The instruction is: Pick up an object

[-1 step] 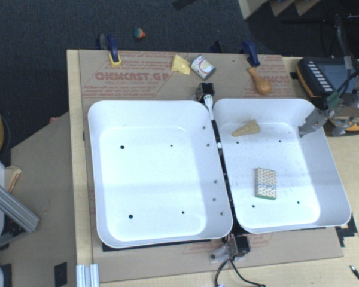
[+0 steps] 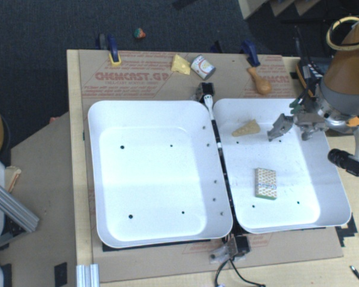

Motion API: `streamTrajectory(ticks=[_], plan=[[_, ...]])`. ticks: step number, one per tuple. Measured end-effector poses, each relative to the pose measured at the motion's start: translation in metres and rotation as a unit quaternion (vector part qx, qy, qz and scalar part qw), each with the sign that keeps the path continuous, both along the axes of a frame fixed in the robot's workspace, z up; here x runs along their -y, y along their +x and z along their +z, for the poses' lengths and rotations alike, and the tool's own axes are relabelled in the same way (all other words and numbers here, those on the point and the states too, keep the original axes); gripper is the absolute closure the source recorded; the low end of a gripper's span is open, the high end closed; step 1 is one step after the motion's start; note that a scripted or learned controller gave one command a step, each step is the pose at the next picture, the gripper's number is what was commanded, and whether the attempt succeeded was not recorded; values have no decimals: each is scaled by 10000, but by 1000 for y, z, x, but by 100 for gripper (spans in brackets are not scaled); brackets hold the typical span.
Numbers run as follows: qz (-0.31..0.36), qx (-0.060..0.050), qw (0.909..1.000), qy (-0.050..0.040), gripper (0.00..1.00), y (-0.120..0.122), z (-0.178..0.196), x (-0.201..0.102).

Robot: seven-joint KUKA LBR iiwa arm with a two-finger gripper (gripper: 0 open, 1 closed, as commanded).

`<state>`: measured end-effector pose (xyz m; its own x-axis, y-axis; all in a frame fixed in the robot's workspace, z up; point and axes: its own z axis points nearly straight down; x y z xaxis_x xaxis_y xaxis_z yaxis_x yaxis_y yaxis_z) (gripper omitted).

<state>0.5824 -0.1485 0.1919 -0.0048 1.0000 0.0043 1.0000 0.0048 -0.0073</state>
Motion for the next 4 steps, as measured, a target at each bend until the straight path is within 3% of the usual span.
streamTrajectory(ticks=[1, 2, 3, 4], plan=[[-3, 101, 9999, -40, 0, 70, 67, -1], [-16, -17, 10000, 0, 0, 53, -114, -36], [11, 114, 9999, -20, 0, 88, 1, -87], [28, 120, 9999, -4, 0, 86, 116, -170]])
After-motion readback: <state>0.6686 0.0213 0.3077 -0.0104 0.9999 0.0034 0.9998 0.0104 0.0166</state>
